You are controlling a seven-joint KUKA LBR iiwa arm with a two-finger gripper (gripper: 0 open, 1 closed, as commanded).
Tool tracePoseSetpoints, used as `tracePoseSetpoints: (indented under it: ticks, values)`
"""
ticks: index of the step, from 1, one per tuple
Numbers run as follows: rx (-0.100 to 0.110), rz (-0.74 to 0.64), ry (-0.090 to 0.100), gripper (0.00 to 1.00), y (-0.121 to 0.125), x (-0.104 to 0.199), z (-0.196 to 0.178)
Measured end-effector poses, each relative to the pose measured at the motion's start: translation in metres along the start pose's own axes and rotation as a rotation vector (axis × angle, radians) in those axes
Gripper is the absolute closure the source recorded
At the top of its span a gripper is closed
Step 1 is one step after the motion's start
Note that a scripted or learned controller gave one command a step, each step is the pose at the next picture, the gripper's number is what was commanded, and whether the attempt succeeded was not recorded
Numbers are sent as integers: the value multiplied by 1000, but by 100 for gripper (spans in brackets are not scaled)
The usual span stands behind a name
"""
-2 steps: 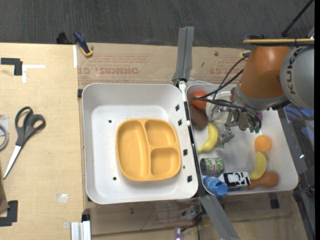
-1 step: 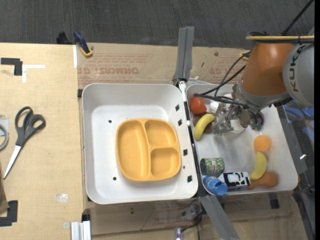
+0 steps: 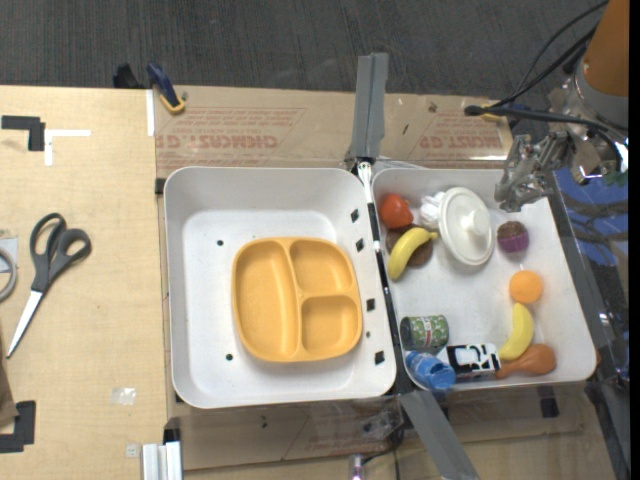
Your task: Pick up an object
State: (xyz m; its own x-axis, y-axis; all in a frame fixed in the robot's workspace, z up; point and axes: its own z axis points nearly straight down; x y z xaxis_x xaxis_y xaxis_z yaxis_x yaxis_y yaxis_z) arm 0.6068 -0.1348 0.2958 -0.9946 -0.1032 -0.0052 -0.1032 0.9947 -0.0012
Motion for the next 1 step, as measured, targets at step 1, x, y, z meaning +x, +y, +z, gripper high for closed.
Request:
tracePoseSetpoints:
  ticks: [1]
  values:
    - [1, 53, -1, 100, -90, -15, -32]
